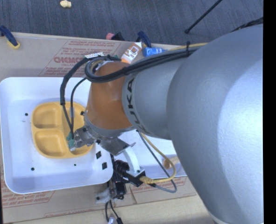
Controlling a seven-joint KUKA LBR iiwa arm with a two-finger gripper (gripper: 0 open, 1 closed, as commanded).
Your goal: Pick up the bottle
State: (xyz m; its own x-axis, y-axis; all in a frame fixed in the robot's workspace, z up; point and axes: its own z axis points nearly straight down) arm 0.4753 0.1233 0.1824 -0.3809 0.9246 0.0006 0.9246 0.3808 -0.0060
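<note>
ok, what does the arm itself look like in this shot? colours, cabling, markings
Large rounded grey arm with an orange band above the wrist. Dark lettering runs along the grey edge beside the band. Black cables loop over the orange section, and a yellow cable hangs below.

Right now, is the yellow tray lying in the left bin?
Yes, the yellow tray lies flat on the floor of the left bin, with the arm hanging over its right side.

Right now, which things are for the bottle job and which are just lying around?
For the job: robot arm; orange-and-white thing past the bins, probably the bottle.
Lying about: yellow tray in the left bin; blue clamp; small yellow bit on the carpet.
</note>
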